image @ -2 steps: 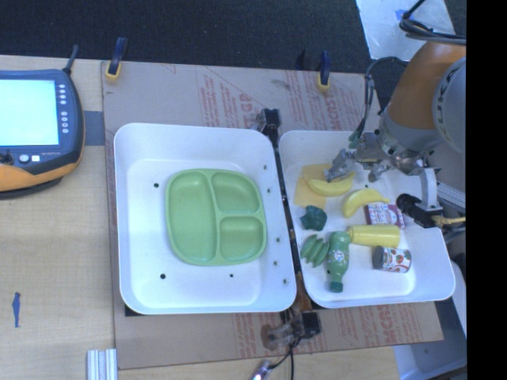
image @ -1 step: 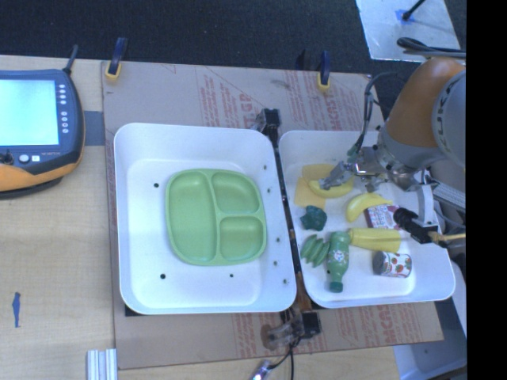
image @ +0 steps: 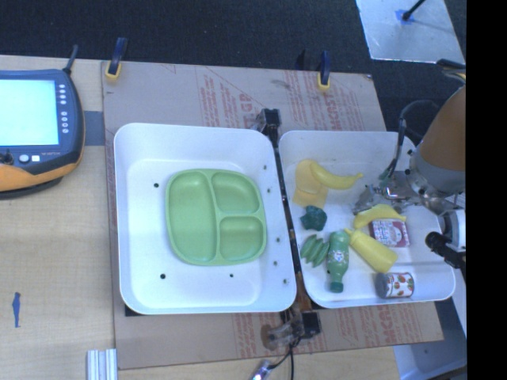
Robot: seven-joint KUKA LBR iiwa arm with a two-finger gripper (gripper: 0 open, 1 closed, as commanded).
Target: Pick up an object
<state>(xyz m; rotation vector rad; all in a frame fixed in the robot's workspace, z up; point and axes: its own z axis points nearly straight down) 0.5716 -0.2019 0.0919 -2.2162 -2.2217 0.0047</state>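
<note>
The right bin (image: 348, 295) holds several small items. A yellow banana (image: 337, 179) leans on a yellow block (image: 307, 188) at the back left. Below them lie a teal lump (image: 314, 218), a green pod (image: 314, 249) and a green bottle (image: 337, 260). A yellow bottle (image: 372, 251), a red and white packet (image: 388, 232) and a small can (image: 394, 285) sit toward the right. My gripper (image: 379, 196) hangs low over the bin's right middle, right above a small yellow piece (image: 379, 214). I see nothing held in it.
The left bin (image: 135, 212) carries a green divided plate (image: 215, 216). A teach pendant (image: 36, 129) rests on the bench at far left. Clamps (image: 323, 68) hold the board's back edge. The arm's orange band (image: 447, 133) rises at the right.
</note>
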